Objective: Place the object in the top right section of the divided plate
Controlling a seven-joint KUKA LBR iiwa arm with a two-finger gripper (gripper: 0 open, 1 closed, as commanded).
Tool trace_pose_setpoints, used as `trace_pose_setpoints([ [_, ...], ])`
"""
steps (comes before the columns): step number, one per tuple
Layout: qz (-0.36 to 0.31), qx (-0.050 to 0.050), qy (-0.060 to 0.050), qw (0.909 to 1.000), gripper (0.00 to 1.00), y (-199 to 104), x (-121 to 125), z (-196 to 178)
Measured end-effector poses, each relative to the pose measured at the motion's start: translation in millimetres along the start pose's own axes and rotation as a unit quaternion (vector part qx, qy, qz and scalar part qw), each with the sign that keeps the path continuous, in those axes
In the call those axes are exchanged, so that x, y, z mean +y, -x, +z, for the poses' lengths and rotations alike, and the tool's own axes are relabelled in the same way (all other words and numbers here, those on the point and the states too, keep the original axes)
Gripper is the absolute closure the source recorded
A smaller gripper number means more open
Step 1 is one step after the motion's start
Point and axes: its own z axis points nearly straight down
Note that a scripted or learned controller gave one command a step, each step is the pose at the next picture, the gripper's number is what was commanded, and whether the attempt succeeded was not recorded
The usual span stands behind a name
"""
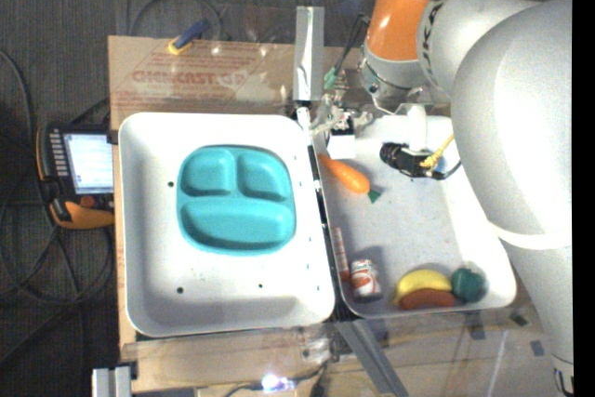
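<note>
A turquoise divided plate [237,200] with 3 sections lies flat mid-left bin, while at its 3 o'clock an orange carrot [347,176], green tip pointing toward 4 o'clock, lies in the right bin.

Faint red lettering, perhaps "CHEMCAST", runs across the clear sheet [200,79] lying just behind the left bin [139,228]; nothing else is legible.

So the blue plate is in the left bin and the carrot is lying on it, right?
Not quite. The camera view shows the plate in the left bin, but the carrot lies in the right bin, near its top left corner, not on the plate.
</note>
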Motion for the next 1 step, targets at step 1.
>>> trace_pose_setpoints([
  [1, 0.026, 0.0, 0.0, 0.9997, 1.0, -55.0, -35.0, 0.1],
])
